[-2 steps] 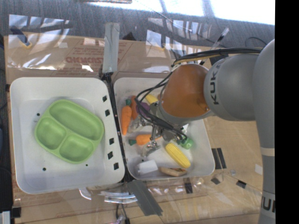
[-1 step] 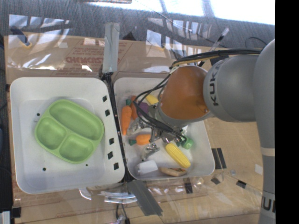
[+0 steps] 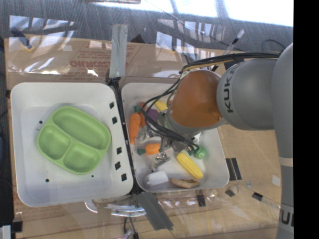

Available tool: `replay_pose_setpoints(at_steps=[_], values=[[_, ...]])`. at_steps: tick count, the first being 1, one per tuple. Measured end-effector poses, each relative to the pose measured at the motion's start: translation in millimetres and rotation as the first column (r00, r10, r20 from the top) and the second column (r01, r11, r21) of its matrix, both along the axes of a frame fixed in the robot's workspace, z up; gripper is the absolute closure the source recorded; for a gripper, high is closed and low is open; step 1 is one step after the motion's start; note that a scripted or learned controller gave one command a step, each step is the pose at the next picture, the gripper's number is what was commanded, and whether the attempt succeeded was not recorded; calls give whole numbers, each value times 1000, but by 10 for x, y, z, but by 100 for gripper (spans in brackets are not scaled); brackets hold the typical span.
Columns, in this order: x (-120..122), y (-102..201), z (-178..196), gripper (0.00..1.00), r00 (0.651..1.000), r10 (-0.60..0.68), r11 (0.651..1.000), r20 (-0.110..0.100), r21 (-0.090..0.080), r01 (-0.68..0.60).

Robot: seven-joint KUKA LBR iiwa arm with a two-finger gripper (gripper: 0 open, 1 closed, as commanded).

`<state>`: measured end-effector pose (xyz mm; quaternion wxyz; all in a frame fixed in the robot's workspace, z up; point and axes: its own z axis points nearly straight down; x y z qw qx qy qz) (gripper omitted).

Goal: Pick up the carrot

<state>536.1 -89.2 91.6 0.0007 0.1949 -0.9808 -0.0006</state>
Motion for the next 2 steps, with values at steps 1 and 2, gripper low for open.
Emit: replay_pose_setpoints(at_steps=[1, 2], values=[[-189, -53, 0, 0, 999, 51, 999, 1, 0, -51], [-175, -29, 99, 100, 998, 58, 998, 2, 1, -58]])
